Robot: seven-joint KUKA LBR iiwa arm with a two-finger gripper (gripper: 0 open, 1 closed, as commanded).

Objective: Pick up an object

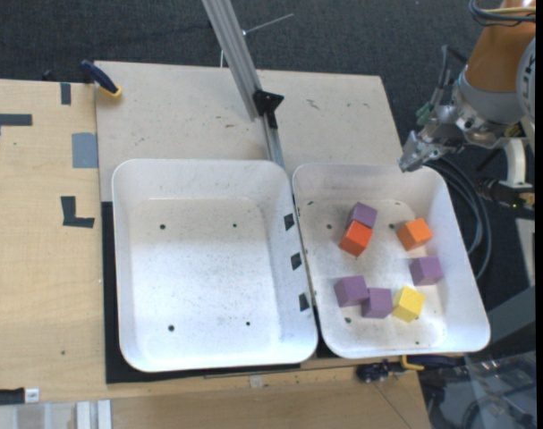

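Note:
The right bin [459, 239] holds several small blocks. A purple cube [364, 214] rests against an orange-red cube [356, 238] near the bin's middle. An orange cube [415, 232] lies further right, with a purple cube [425, 270] below it. Near the front sit two purple cubes [350, 290] [377, 302] and a yellow cube [409, 303]. My gripper [412, 158] hangs over the bin's far right corner, apart from all the blocks, with nothing seen in it.
The left bin [128, 239] lies beside the right one. A slanted metal rail [235, 43] runs from the top down to the gap between the bins. A blue-and-yellow clamp [101, 79] sits at the board's far left corner. Cables hang right of the bench.

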